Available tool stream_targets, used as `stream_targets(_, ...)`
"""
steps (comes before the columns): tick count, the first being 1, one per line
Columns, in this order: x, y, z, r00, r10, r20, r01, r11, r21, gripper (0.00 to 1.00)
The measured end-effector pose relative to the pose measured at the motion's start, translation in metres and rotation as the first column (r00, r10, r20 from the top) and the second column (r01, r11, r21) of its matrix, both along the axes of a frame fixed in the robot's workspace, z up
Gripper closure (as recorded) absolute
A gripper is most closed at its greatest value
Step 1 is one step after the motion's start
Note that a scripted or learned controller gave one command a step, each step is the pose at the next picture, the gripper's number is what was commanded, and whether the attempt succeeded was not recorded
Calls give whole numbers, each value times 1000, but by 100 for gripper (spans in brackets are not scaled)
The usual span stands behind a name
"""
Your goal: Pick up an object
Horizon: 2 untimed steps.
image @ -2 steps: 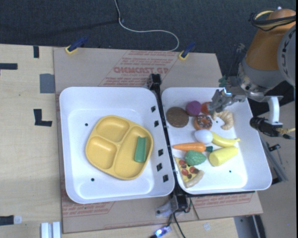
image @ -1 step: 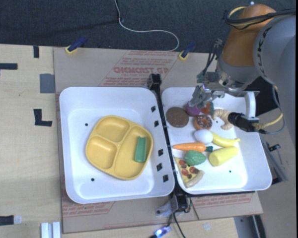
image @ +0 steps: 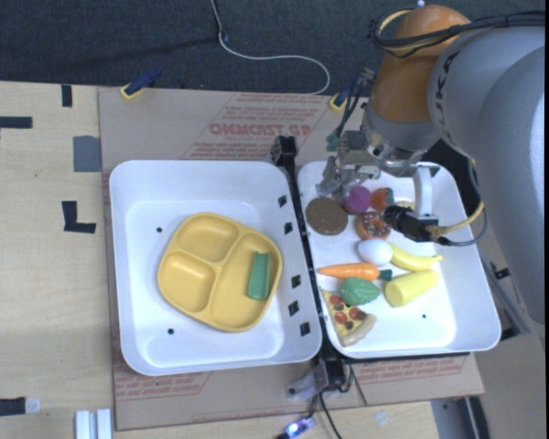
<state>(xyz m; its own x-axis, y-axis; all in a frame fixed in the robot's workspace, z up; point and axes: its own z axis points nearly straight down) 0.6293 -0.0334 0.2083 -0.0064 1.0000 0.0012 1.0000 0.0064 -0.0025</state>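
The right bin (image: 457, 332) holds a pile of toy foods: a brown round cookie (image: 327, 216), a purple piece (image: 359, 198), a small red-orange piece (image: 373, 223), a white egg (image: 375, 250), a carrot (image: 348, 270), a banana (image: 414, 260), a yellow cylinder (image: 410, 287), a green piece (image: 360, 291) and a pizza slice (image: 349, 317). My gripper (image: 344, 177) hangs low over the bin's far left corner, just above the cookie and the purple piece. The wrist hides what lies directly under it.
The left bin (image: 137, 245) carries a yellow divided plate (image: 197, 273) with a green block (image: 259, 274) in its right compartment. A black hinge strip (image: 293, 218) runs between the bins. The bulky grey arm (image: 503, 108) covers the right bin's far right side.
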Motion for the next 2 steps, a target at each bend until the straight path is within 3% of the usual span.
stream_targets(1,17,55,18,1000,1,3,-1,1000,1,100)
stream_targets(2,19,79,24,1000,-3,1,3,1000,0,100)
